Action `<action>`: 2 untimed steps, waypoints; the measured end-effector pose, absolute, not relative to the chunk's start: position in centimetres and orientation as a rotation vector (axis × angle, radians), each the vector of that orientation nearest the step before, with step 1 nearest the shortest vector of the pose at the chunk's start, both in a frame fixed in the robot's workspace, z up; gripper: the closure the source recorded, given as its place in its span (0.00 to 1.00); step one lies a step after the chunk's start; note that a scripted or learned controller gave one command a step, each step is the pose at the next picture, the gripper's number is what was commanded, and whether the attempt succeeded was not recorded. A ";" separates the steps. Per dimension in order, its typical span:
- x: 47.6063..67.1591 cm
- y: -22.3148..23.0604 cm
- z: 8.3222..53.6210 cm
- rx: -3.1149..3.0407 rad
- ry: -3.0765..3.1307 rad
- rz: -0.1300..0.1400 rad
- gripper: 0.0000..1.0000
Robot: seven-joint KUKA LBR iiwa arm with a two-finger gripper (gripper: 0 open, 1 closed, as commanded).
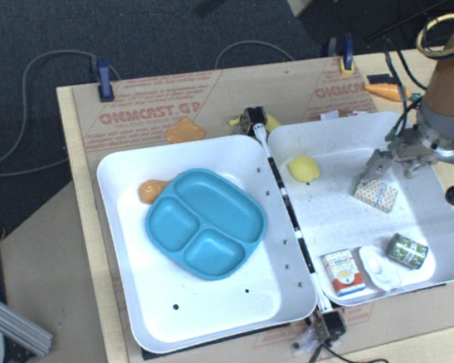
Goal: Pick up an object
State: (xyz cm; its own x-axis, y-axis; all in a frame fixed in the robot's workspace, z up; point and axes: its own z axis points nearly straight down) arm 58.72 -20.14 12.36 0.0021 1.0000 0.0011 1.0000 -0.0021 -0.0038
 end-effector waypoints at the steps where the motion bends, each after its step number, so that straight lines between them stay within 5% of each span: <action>1: 49.4 -21.1 8.2 -2.221 -2.207 0.009 0.00; 2: 47.8 -17.8 8.4 -2.218 -2.219 0.001 0.00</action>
